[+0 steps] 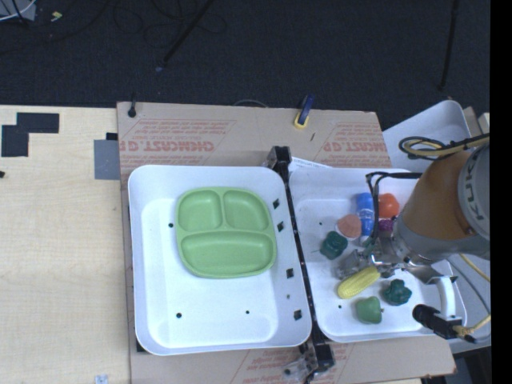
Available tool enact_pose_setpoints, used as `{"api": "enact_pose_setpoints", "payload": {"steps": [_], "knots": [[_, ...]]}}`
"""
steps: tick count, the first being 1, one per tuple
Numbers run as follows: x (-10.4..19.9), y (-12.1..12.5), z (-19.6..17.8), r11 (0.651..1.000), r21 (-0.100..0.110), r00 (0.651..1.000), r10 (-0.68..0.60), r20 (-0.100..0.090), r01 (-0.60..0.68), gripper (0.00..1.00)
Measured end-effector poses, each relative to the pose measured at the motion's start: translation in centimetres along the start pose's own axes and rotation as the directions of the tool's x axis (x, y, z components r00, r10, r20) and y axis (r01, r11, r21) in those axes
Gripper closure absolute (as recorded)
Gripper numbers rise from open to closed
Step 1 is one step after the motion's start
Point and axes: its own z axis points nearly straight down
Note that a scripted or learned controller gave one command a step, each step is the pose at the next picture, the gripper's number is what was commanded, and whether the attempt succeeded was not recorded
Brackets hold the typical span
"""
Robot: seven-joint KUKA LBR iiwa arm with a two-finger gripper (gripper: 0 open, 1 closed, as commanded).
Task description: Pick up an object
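Several small toys crowd the right bin (320, 190), and that crowding is the main hazard. Taking the yellow corn cob (358, 282) as the landmark: the claw (382, 256) hangs just above and to the right of it, low over the bin floor, with the arm's orange band (436, 194) further up and to the right. Whether the claw is wide or narrow I cannot tell; the wrist hides it from this slanted view, and nothing is visibly held.

Around the cob lie a dark green piece (334, 245) up and to its left, a pink piece (350, 226) above it, a blue bottle (366, 212) and an orange ball (388, 206) further above, a dark teal lump (396, 293) to its right, and a light green pepper (369, 310) just below and right of it. The likeliest target, in my judgement, is the cob.

Risks as I judge them: the cob lies tilted, so a closing claw may catch only one end and let it swing out or roll. The teal lump and pepper sit near enough that a descent slightly off line could pinch two things or shove them aside. Rounded, smooth toys tend to squirt free. The green divided plate (226, 232), far left of the cob in the other bin (152, 310), is well apart and no concern.
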Motion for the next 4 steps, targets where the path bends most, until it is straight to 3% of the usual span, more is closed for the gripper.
{"api": "enact_pose_setpoints", "payload": {"steps": [1, 3, 4], "knots": [[-0.2, 0.0, -1.3, 1.0, -0.001, 1.0, 0.008, 0.0, -0.008, 1.0], [-0.7, 0.1, -11.5, 1.0, -0.01, 1.0, 0.001, 0.003, -0.001, 1.0], [-0.8, 0.1, -14.1, 1.0, -0.008, 1.0, 0.001, 0.003, -0.001, 1.0]]}}
